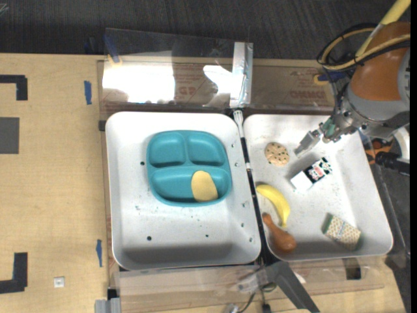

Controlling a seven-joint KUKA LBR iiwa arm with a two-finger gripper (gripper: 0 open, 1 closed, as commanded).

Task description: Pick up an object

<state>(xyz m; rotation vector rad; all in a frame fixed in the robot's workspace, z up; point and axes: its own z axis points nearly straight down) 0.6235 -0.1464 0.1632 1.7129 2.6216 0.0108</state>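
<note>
The arm enters from the right, orange band above the wrist, with the tool (pixel 311 142) hanging over the upper part of the right bin (pixel 374 175). Whether the tool is apart or together cannot be told from this angle; nothing is visible between its tips.

Right bin contents: a round cookie (pixel 277 154) at upper left, just left of the tool; a small white carton (pixel 311 173) with black and red print just below the tool; a banana (pixel 275 203) by the left wall; a brown drumstick-shaped item (pixel 279 236) touching the banana's lower end; a patterned sponge-like block (pixel 341 230) at lower right.

Left bin (pixel 124 194): a teal divided tray (pixel 186 165) with a yellow oval item (pixel 204 186) in its lower compartment.
</note>
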